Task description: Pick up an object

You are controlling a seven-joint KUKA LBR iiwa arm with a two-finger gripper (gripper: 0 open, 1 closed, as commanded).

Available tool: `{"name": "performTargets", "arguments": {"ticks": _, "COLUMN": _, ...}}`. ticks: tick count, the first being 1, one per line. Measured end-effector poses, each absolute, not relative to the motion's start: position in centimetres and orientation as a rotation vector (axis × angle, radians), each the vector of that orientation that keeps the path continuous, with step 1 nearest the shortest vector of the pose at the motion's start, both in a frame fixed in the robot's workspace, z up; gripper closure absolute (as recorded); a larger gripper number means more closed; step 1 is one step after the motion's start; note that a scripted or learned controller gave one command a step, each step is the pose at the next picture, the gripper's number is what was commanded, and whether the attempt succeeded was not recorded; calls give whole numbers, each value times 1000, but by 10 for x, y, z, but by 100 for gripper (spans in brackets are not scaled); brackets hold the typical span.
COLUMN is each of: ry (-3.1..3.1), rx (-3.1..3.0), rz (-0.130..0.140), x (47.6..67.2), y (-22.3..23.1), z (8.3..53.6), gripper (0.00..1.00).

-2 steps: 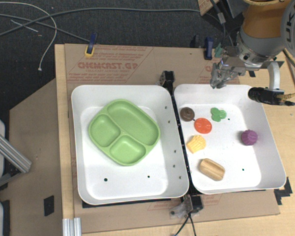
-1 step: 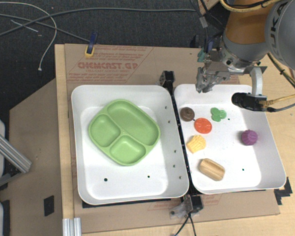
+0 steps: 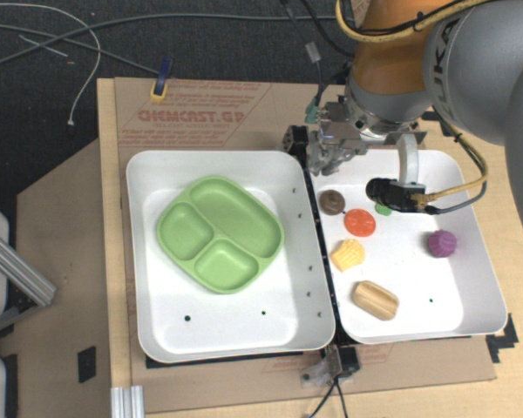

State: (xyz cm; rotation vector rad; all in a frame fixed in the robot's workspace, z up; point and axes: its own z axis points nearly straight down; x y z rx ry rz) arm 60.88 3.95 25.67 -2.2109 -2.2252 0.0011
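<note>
the arm leans in over the right bin (image 3: 471,320), its orange band high above the bench, and the gripper (image 3: 331,159) hangs at the bin's far left corner, just beside the seam where the two bins meet. i can't tell how the hand is set; the wrist blocks it from here, and nothing shows in its grasp.

any of the small toy foods scattered in that bin could be the pick. nearest the hand is a brown round piece (image 3: 332,202), just below it. next comes an orange tomato-like piece (image 3: 360,223), with a little green bit (image 3: 383,208) beside it, then a yellow chunk (image 3: 348,254), a tan bread-like loaf (image 3: 375,300) toward the near edge, and a purple piece (image 3: 442,243) off on its own to the right. the left bin (image 3: 148,320) holds a green divided plate (image 3: 220,233).

they all look like hollow plastic to me: light, stiff, smooth, not likely to break, but apt to squirt out of a pinch or roll. the round ones want a grip straight across the widest middle. i'd guess the loaf is the easiest, taken across its short width, since its long sides give flatter faces. the brown piece sits close to the bin wall, which could crowd one side of the grasp.
</note>
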Motion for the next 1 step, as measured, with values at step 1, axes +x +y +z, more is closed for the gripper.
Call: {"name": "performTargets", "arguments": {"ticks": 1, "ry": -2225, "rx": -2212, "rz": 2, "x": 597, "y": 90, "z": 253, "gripper": 100}}
